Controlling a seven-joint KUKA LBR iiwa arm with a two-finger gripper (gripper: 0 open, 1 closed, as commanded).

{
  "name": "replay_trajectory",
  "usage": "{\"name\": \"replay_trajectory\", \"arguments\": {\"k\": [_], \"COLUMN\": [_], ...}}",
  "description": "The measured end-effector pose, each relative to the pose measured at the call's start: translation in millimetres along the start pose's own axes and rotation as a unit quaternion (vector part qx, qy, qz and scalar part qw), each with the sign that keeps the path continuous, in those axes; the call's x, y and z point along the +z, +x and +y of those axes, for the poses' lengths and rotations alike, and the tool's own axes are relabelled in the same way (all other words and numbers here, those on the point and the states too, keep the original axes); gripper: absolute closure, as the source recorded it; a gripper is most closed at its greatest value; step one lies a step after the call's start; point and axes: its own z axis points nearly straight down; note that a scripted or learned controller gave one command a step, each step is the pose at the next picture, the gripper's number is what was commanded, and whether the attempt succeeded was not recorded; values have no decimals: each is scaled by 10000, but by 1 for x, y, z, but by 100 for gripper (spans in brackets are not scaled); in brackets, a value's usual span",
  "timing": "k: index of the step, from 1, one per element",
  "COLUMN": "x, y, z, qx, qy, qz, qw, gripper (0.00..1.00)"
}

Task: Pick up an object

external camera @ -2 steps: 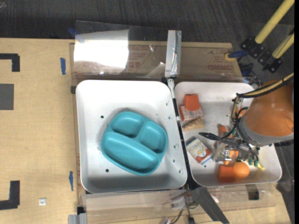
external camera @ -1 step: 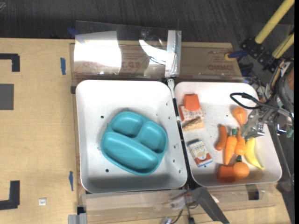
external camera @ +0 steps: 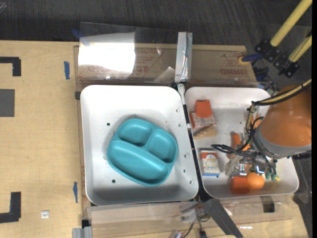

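Farthest left in my reach, the left bin (external camera: 91, 133) carries a teal divided plate (external camera: 142, 150) lying flat near its middle, well apart from where I am working. Across the divider, the right bin (external camera: 223, 97) holds the clutter I am choosing from: an orange-topped packet (external camera: 203, 109) near the back with a tan snack bag (external camera: 204, 130) just in front of it, and a small white carton (external camera: 210, 164) with an orange label nearer the front wall. Further right, my gripper (external camera: 243, 163) is down low in the bin among wires and brackets, just above an orange fruit-like object (external camera: 247, 182) that sits against the front right corner. From this view I cannot tell whether I have anything in my grasp. My worry is that the round orange piece could roll or squirt sideways toward the bin wall if I close off-centre on it. The carton lies near enough that I might nudge it or catch its edge instead. My own wrist hides much of that corner, so misjudging the approach is a real risk.
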Motion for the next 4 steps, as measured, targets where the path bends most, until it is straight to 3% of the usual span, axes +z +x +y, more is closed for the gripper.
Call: {"name": "replay_trajectory", "arguments": {"k": [1,2,3,4], "x": [-5,23,9,-131], "y": [-3,-29,-34,-4], "z": [0,-31,-30,10], "qx": [0,10,6,-236], "qy": [4,-3,1,8], "qz": [-57,-87,-167,-126], "qw": [10000,10000,9999,9996], "gripper": [0,0,100,100]}}
